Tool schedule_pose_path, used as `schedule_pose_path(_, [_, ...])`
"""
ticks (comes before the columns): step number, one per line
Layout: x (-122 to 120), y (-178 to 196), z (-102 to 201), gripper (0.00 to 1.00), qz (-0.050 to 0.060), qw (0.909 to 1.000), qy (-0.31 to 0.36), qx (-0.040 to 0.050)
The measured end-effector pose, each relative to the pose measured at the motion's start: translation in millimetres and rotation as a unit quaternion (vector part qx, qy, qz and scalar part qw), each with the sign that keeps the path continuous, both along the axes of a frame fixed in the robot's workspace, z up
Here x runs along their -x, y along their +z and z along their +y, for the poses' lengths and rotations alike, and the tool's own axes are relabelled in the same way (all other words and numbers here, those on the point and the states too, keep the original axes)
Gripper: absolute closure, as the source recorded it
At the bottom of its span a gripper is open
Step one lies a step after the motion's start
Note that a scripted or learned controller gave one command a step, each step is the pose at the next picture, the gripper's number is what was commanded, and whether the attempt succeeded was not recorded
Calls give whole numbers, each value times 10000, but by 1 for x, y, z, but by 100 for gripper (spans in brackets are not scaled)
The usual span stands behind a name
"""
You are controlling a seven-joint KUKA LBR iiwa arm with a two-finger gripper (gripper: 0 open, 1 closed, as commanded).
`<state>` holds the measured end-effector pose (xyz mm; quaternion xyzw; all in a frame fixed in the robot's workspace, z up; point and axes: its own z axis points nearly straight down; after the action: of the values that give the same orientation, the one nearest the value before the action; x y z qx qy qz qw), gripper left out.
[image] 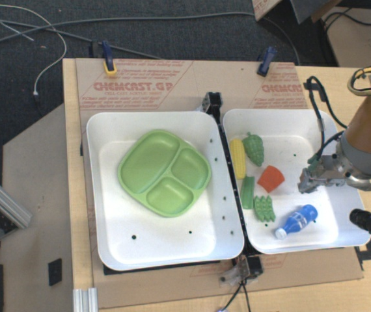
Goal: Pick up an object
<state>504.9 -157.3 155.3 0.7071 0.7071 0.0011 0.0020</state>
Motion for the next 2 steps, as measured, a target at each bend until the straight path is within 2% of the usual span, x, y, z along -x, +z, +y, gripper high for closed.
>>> schedule_pose_path(1, [5, 46, -2, 100, -6, 10000, 2, 2])
schedule_pose_path(2, [4, 69, -3, 100, 2, 10000, 7, -1])
